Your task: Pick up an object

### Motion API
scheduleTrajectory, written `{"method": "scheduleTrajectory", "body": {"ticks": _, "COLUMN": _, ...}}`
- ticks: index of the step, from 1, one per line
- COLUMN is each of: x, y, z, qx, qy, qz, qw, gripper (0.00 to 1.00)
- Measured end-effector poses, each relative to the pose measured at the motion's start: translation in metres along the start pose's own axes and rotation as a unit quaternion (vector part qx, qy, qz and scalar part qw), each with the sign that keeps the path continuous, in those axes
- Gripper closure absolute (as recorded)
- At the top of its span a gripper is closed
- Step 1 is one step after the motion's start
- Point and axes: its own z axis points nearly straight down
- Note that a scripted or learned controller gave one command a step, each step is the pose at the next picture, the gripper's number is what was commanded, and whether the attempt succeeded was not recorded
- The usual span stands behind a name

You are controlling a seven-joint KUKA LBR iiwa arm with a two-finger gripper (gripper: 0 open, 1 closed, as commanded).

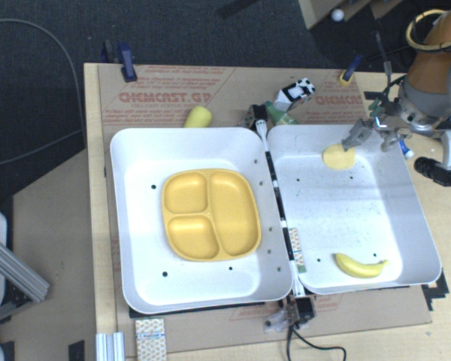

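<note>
Two things lie in the right bin (391, 201): a pale yellow rounded piece (338, 157) near its far edge and a yellow banana (359, 265) near its front edge. My gripper (369, 141) hangs over the bin's far right corner, just right of the rounded piece. Its fingers are open; the left finger (354, 136) points down at the piece's right side and the other one is further right. Nothing is between them. A yellow divided plate (210, 213) lies in the left bin (135, 171).
On the cardboard behind the bins sit a small yellow object (198, 116) and a black-and-white toy (295, 92). Blue clamps (125, 60) (350, 71) grip the board's far edge. The orange-banded arm (432, 66) fills the upper right.
</note>
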Motion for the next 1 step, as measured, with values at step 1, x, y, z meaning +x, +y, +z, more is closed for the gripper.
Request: {"method": "scheduleTrajectory", "body": {"ticks": 1, "x": 0.0552, "y": 0.0003, "z": -0.0429, "qx": 0.0, "qy": 0.001, "qz": -0.001, "qw": 1.0, "gripper": 0.0}}
